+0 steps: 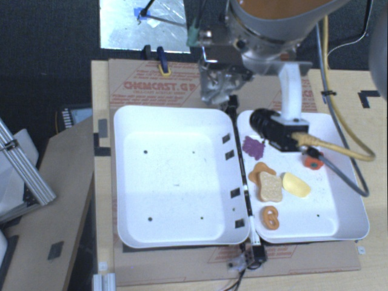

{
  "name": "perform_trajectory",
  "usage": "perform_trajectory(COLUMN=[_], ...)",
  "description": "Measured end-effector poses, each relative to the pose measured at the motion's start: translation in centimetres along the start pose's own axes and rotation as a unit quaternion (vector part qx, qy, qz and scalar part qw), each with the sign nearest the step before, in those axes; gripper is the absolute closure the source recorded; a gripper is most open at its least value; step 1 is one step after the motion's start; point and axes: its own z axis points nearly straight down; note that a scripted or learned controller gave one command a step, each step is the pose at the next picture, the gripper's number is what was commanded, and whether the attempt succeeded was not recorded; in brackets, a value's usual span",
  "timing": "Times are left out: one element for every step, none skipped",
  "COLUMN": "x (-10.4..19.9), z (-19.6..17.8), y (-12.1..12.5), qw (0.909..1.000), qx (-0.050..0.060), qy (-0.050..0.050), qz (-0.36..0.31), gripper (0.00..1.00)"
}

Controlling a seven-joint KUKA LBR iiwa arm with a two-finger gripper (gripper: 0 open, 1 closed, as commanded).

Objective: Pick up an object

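My gripper [218, 94] hangs over the far rim where the two bins meet, above the cardboard sheet. The right bin [345, 214] holds the objects. A purple piece [253, 145] lies near its left wall. Below it come an orange curved piece [260, 171], a toast slice [271, 188], a yellow chip [296, 185] and a brown pretzel [270, 217]. A small red-orange piece [313, 161] lies further right, under the yellow cable. The gripper is well behind all of them and I see nothing in it.
The left bin [127, 180] sits beside the right one, split from it by a black-clipped divider [240, 174]. Both rest on printed cardboard [154, 85]. A foil-like sheet [142, 17] lies at the back, and a metal rail [24, 168] stands at the left.
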Motion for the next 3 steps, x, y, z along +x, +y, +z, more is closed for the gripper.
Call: perform_trajectory(x=[-0.26, -0.26, -0.26], z=[0.03, 0.03, 0.03], y=[0.0, 0.0, 0.0], qw=[1.0, 1.0, 1.0], qx=[0.001, 0.001, 0.001], qy=[-0.001, -0.001, -0.001], qz=[0.002, 0.002, 0.002], gripper=[0.0, 0.0, 0.0])
